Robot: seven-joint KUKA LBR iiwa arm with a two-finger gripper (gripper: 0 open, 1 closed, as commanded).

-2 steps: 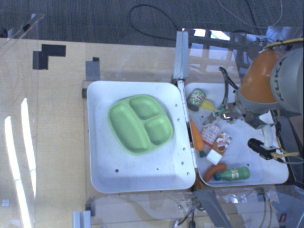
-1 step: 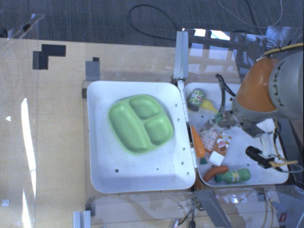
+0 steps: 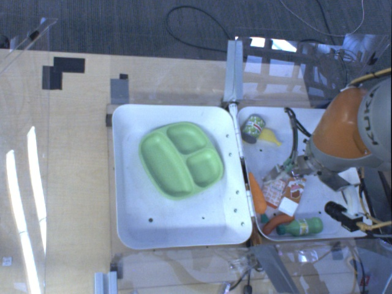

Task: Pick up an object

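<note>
While the gripper (image 3: 293, 169) hangs low over the snack packets (image 3: 283, 190) in the right bin (image 3: 318, 233), presumably to grasp one, its closure cannot be told.

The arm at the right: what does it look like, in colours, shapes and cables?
The arm is rounded and thick, with a grey shell bearing dark letters at the right edge, and a wide orange band above the wrist. Below the band comes a grey metal part. Thin dark cables loop beside it.
</note>
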